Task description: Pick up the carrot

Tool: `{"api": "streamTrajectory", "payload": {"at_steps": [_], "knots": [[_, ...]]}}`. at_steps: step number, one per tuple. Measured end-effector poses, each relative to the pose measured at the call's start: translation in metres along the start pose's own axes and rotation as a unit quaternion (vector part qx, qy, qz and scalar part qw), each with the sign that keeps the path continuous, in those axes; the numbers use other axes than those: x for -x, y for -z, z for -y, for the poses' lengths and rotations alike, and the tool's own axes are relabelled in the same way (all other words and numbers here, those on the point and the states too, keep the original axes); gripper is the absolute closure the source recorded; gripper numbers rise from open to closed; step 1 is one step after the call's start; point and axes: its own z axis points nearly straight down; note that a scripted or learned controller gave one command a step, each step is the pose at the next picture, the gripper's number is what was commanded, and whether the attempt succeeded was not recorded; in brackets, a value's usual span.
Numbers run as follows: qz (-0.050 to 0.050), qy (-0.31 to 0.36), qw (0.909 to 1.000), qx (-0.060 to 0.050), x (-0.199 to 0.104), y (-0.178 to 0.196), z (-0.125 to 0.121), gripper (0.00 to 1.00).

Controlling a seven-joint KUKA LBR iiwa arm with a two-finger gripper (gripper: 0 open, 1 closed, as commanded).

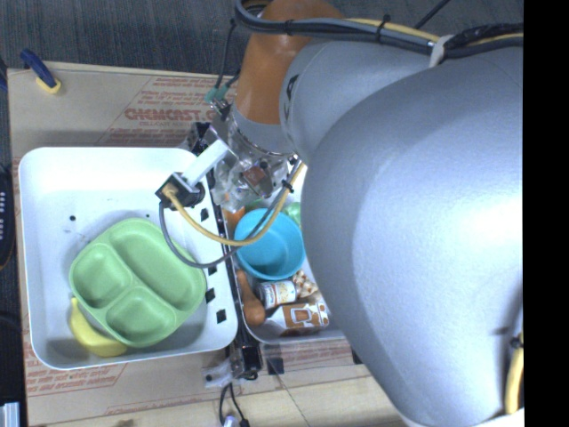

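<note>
Camera view shows the big grey arm (418, 203) reaching over the right bin (293, 332), its gripper (249, 178) low among the clutter near the wall between the two bins. Whether the jaws are apart or together I cannot tell; cables and the wrist hide them.

A long orange shape that I take for the carrot (250, 302) lies along the right bin's left wall, just beside the blue bowl (271, 243) and touching or nearly touching a small jar (277, 292). It looks like a toy: probably light, stiff and smooth, so likely to slip. I would grip it across its middle, though the bin wall crowds one side.

The left bin (44, 203) holds a green divided plate (135, 280) resting on something yellow (93, 336).

Red lettering on the cardboard (160, 109) under the bins is printed upside down and seems to read "CHEMCAST". The jar's label is too small to read.
</note>
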Motion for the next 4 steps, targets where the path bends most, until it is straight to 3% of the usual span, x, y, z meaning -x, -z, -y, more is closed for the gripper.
{"api": "streamTrajectory", "payload": {"at_steps": [1,2,3,4], "knots": [[-0.003,0.037,0.9993,0.003,0.015,0.022,-0.031,1.00],[-0.001,0.014,0.9999,0.003,0.126,0.020,-0.056,1.00],[0.001,-0.028,0.9996,-0.002,0.097,-0.070,0.007,1.00],[-0.003,-0.165,0.9863,0.003,0.056,-0.005,0.009,1.00]]}}
